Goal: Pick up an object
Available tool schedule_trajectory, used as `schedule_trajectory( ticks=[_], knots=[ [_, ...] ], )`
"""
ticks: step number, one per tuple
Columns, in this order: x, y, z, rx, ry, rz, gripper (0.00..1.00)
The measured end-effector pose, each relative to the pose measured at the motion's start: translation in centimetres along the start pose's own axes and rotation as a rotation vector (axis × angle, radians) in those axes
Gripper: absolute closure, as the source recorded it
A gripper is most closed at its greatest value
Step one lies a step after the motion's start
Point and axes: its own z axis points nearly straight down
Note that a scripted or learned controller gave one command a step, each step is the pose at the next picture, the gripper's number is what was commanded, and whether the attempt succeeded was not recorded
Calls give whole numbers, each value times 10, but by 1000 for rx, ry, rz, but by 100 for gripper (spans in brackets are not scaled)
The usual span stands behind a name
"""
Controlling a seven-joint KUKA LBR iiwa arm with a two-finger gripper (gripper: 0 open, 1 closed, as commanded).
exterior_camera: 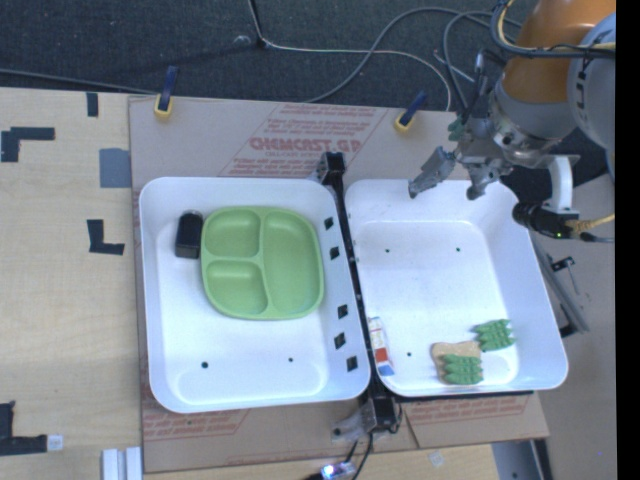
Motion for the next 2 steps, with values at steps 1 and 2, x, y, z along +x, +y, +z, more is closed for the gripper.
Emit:
schedule_trajectory(
  ticks=[1, 2],
  knots=[
    [0, 2, -8, -13, -1, -3, 0],
    [-2, 0, 56, -7, -2, -2, 0]
  ],
)
